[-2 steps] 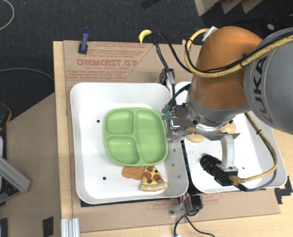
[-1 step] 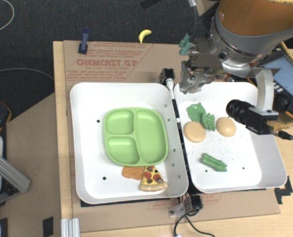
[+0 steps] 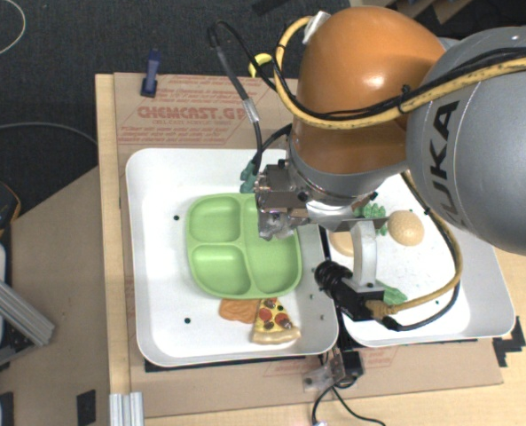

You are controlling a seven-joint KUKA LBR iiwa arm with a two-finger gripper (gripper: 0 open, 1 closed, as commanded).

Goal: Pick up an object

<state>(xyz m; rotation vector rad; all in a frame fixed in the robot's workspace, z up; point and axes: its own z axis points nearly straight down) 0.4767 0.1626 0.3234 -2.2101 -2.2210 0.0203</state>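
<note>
Left bin (image 3: 152, 264): green divided plate (image 3: 236, 251) at centre; toy pizza slice (image 3: 274, 323) and brown piece (image 3: 239, 310) just beside its near rim, toward the bin's near edge. Gripper (image 3: 274, 220) low over the plate's right compartment, finger opening impossible to tell. Right bin (image 3: 475, 322): beige round piece (image 3: 406, 228). Pizza slice judged light, stiff, thin; best pinched across its edges.

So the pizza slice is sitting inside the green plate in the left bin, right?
Not quite. The camera view shows the pizza slice lying on the white floor of the left bin, just outside the green plate, next to its near edge. It is in the left bin, though.
</note>
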